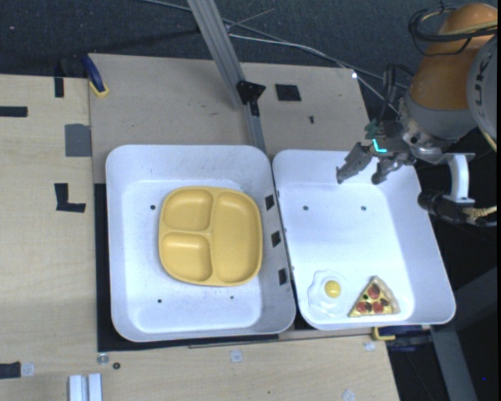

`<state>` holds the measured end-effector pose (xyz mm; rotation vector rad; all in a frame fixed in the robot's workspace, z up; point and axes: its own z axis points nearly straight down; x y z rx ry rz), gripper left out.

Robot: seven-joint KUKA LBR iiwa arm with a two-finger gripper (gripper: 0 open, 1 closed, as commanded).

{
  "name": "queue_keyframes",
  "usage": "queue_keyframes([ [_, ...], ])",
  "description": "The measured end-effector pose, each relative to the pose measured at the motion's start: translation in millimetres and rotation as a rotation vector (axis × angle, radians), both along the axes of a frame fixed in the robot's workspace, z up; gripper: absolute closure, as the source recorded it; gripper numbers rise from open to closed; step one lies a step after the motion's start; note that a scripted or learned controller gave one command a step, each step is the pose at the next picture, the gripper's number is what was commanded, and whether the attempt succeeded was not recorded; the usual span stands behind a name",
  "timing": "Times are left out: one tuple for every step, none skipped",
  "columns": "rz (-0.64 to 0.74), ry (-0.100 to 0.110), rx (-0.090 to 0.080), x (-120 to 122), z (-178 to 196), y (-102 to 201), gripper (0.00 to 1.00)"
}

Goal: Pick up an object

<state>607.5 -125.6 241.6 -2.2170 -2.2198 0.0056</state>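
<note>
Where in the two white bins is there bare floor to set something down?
Most of the right white bin is bare, from the two-finger gripper at its far edge to the fried egg toy and pizza slice toy near the front. The left white bin is crowded: the yellow divided plate leaves only margins.

Wooden bench bearing two white bins side by side.

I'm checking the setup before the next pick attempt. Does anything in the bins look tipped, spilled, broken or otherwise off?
Nothing stands out. The yellow divided plate lies flat in the left bin. The toy fried egg and pizza slice lie flat, side by side, at the right bin's near edge. The gripper hangs open over its far end, holding nothing.
</note>
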Motion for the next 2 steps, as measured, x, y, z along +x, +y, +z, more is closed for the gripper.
queue_keyframes([
  [0.001, -0.004, -0.001, 1.0, 1.7, 0.0, 0.00],
  [0.001, -0.001, -0.001, 2.9, -42.4, 4.1, 0.00],
])
